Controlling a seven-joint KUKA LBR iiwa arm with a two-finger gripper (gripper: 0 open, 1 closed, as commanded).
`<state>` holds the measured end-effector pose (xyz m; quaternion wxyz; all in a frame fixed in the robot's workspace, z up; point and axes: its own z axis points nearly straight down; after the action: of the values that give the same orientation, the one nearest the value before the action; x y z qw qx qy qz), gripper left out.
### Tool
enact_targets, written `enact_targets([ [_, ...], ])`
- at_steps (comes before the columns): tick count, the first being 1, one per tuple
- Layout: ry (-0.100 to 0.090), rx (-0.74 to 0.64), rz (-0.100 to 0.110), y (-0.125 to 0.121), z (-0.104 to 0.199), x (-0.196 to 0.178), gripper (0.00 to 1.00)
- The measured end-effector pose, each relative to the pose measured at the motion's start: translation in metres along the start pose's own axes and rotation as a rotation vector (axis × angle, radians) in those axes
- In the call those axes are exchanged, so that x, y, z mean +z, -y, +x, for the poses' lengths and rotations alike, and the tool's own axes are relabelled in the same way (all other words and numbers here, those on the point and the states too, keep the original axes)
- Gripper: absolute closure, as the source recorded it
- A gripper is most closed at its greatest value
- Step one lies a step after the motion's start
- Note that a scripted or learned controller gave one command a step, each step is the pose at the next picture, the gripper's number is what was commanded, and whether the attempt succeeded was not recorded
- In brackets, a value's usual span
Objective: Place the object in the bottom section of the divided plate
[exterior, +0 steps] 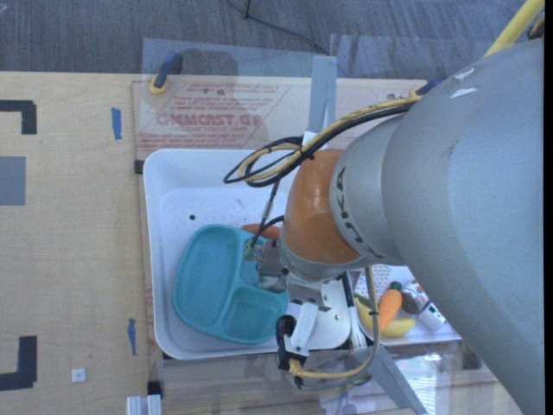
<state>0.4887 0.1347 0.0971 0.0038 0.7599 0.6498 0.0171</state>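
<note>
We see the grey arm point(467, 197) coming in from the right and covering most of the right half of the view. Its orange band point(315, 214) sits over the right side of the left bin point(160, 232). The gripper point(262, 262) hangs below the band, low over the right rim of the plate. The wrist hides it from us, so we cannot tell whether it is open or closed, or whether it has hold of anything.

The teal divided plate point(216, 284) lies flat on the floor of the left bin, toward the near-left corner. We make out a large section at its upper left and a smaller one at its lower right, with a raised ridge between them. The gripper blocks the plate's right edge.

A small orange-red thing point(259, 228) shows on the bin floor just above the plate's upper right rim, outside the plate and half hidden by the band. We take it as the likely object but cannot tell what it is.

In the right bin point(429, 334) we see a banana point(393, 327) and a carrot point(390, 303) close together, mostly under the arm.

The wooden bench point(69, 232) carries blue tape marks point(116, 124) and black marks point(22, 115) to the left of the bins.
</note>
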Motion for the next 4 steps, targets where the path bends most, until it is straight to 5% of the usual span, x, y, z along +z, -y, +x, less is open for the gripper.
enact_targets([
  [1, 0.008, 0.112, 0.011, -0.010, 0.006, 0.002, 1.00],
  [2, 0.002, 0.368, 0.002, -0.001, -0.006, 0.001, 1.00],
  [3, 0.000, 0.368, -0.001, -0.002, -0.005, -0.001, 0.00],
  [4, 0.050, 0.532, 0.016, 0.016, 0.059, -0.056, 0.00],
])
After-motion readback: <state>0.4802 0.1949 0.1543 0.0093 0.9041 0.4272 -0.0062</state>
